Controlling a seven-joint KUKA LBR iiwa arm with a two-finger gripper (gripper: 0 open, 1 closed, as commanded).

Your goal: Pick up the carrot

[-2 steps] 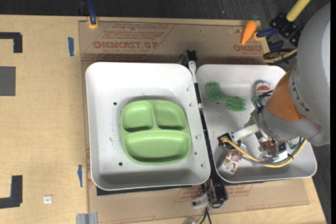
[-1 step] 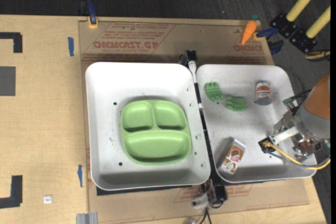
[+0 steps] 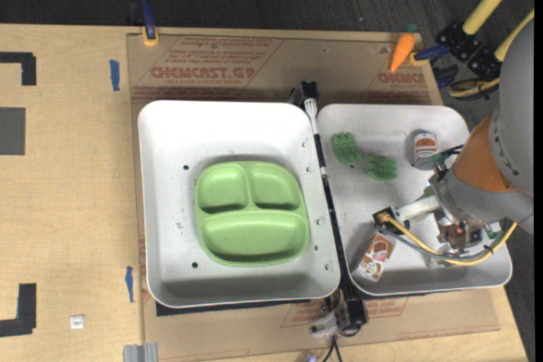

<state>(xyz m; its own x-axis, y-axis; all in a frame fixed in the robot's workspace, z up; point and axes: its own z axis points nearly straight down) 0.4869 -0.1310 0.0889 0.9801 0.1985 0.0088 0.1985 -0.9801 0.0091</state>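
the grey arm (image 3: 509,157) reaches low into the right bin (image 3: 407,119), its jaws (image 3: 454,235) near the bin's front right corner amid yellow cable; whether they are apart or together cannot be told. the carrot (image 3: 402,52) lies on the worktop (image 3: 68,182) well beyond the jaws, outside the bin's far edge. a small packet (image 3: 377,256) lies just left of the jaws, a green divided tray (image 3: 251,211) farther left in the left bin (image 3: 170,182).

Carrot (image 3: 401,52) lies unobstructed on cardboard (image 3: 212,64) beyond bins.
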